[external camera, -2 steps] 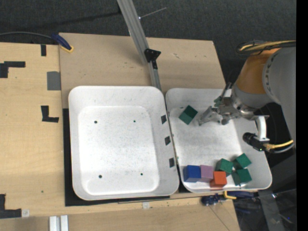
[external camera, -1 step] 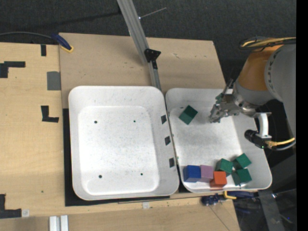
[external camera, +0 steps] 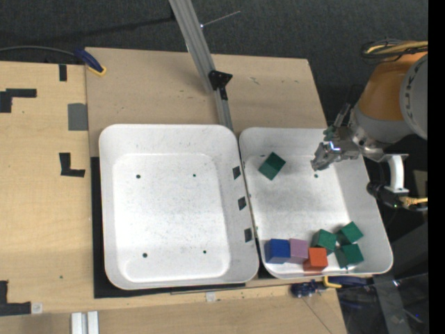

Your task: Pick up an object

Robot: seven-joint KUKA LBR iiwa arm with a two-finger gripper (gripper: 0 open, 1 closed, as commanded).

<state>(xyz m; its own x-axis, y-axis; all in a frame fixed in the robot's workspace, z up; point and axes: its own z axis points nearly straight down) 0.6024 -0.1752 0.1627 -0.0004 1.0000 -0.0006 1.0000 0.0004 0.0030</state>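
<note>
Your gripper hangs right of the green cube, apart; finger state unclear. Bare floor surrounds the cube, near the right bin's back wall.

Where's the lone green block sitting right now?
The lone green block lies in the right bin, near its upper-left corner, apart from the cluster of blocks along the bottom edge and left of the gripper.

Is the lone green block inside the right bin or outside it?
Inside: the lone green block rests on the shallow white right bin's floor, within its rim.
</note>
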